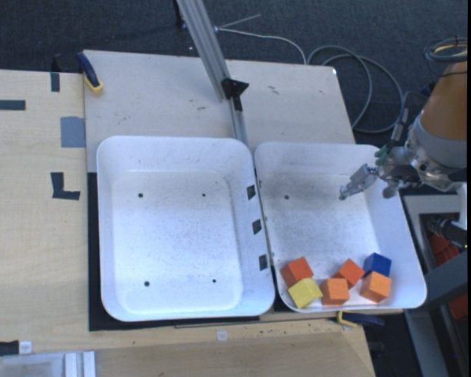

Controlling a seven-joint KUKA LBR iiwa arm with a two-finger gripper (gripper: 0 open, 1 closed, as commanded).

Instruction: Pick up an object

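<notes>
Several small blocks lie along the near edge of the right bin (314,210): an orange block (297,270), a yellow block (304,292), two more orange blocks (334,290) (350,272), a blue block (377,263) and an orange block (376,287) in front of it. My gripper (367,190) hangs over the bin's far right part, well away from the blocks. It is open, with nothing between its fingers.
The left bin (173,226) adjoins the right one. A slanted metal pole (208,42) rises behind the bins. Cables (353,61) lie on the dark floor at the back right. The wooden bench (31,171) extends to the left.
</notes>
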